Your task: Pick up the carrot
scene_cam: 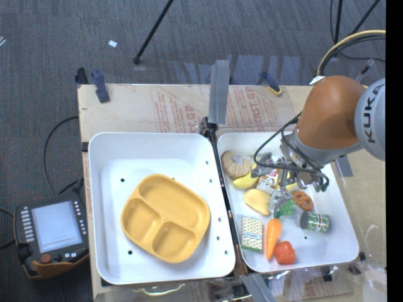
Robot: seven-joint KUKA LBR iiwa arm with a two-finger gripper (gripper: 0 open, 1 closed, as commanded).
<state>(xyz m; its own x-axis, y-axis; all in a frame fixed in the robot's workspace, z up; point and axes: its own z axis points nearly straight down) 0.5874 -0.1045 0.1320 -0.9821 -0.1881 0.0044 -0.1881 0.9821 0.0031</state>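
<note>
The carrot [272, 238] lies in the right bin [348, 234] beside a tomato [284, 252]. The end effector [281, 197] hovers above it; its opening cannot be told.

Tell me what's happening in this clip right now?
A grey KUKA arm reaches in over the right bin, which holds a scatter of toy food. Its gripper hangs low among the items near the middle of that bin. The carrot lies just below it, near the front wall beside a red tomato, not lifted. The left bin holds a yellow divided plate.
</note>
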